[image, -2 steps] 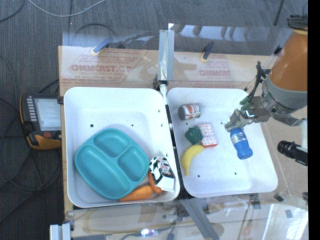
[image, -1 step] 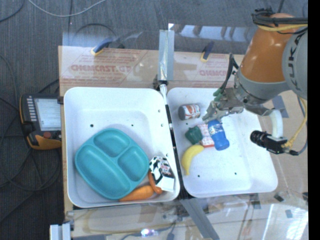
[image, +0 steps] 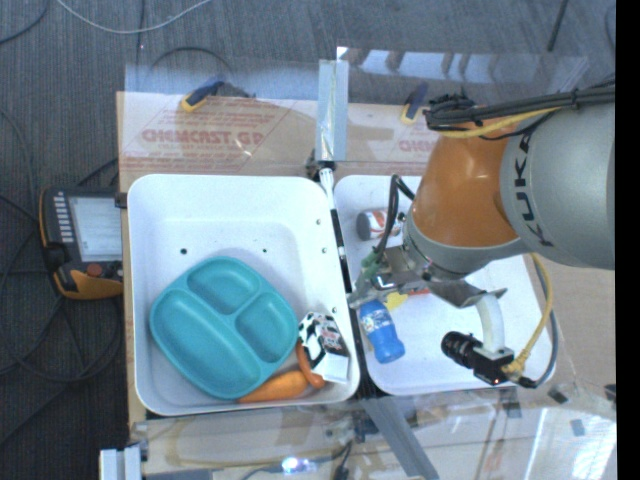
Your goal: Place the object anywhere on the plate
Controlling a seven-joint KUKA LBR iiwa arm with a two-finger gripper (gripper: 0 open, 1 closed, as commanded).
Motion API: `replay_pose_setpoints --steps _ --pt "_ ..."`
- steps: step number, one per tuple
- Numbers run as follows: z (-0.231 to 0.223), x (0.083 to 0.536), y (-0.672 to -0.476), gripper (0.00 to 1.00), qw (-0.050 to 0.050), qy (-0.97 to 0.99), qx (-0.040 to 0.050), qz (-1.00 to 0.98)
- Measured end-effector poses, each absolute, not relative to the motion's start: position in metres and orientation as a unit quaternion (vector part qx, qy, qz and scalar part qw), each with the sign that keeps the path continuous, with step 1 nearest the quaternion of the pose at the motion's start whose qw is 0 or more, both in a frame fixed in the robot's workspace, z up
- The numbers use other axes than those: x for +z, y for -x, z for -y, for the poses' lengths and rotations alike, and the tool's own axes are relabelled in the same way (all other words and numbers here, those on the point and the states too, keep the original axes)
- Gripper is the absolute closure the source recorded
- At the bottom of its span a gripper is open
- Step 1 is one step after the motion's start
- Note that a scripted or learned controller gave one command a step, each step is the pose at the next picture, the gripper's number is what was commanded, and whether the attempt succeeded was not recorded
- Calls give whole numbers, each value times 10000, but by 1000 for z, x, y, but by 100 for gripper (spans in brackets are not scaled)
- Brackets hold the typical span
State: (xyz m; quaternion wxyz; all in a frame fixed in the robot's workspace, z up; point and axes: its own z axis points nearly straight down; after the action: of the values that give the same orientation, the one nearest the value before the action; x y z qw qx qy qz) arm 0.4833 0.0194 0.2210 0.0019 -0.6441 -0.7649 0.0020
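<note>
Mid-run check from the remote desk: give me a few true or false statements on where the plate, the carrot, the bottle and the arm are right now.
1. The teal divided plate lies in the left bin. True.
2. The orange carrot lies on the plate. False: it lies on the bin floor by the plate's near edge.
3. The blue bottle is in the right bin. True.
4. The arm is over the left bin. False: it hangs over the right bin.
</note>
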Motion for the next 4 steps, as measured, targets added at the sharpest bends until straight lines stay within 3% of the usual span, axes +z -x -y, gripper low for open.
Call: replay_pose_setpoints --steps 1,3,4 --pt "13 192 -527 100 5 6324 16 7747" --pt "-123 199 -532 100 11 4960 13 8683" --pt "-123 199 -532 0 11 4962 11 8682"
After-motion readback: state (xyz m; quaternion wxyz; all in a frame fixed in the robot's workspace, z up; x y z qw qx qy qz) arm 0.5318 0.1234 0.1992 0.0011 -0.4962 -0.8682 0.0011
